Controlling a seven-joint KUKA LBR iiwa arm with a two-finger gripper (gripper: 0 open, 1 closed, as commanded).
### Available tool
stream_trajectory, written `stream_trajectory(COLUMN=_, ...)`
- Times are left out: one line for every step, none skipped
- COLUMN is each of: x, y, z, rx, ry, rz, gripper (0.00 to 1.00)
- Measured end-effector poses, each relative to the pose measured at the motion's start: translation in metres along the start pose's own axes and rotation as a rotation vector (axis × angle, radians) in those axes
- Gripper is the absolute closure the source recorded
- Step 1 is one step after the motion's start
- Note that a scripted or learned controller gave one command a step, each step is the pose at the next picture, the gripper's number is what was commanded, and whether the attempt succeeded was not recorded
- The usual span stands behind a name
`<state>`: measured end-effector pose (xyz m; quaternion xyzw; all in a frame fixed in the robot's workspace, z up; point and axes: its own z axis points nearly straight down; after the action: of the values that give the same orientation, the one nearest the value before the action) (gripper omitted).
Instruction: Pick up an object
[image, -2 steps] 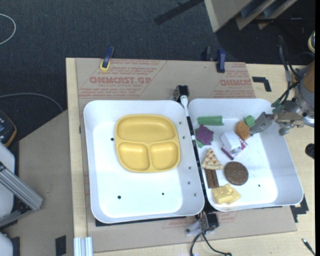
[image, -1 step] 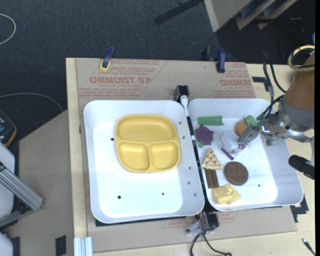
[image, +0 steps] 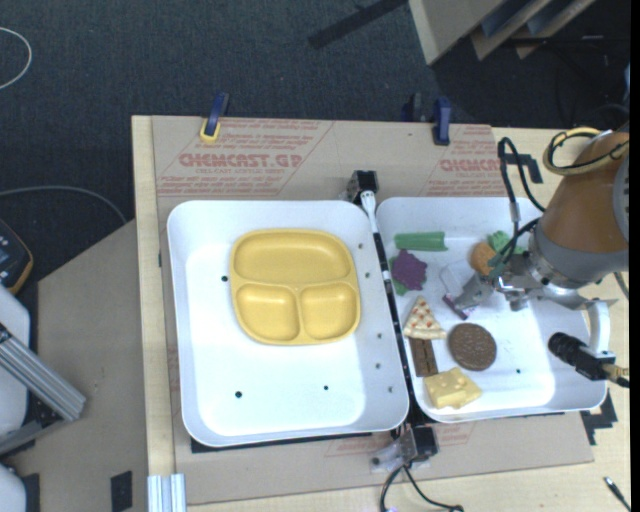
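Nearest you in the right bin (image: 560, 395) lies a cheese wedge (image: 453, 387), with a brown bar (image: 424, 355) touching it just behind. To the bar's right sits a round brown cookie (image: 472, 346), and behind the bar a pizza slice (image: 422, 320). Further back you'll find purple grapes (image: 407, 269), then a green stick (image: 419, 241) near the far wall. An orange-and-green piece (image: 489, 253) sits to the right of the stick, partly hidden by the arm (image: 585, 225).

The gripper (image: 468, 302) reaches in low over the bin's middle, just behind the cookie. You can see the fingers spread apart, with nothing between them.

In the left bin (image: 200, 380) a yellow divided plate (image: 295, 284) rests toward the far half, well apart from the gripper.
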<state>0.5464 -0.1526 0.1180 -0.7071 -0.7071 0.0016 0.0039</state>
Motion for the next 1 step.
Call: stream_trajectory(x=0.0007, y=-0.0002, z=0.0353, rx=-0.003, ry=-0.001, rz=0.000, gripper=0.00)
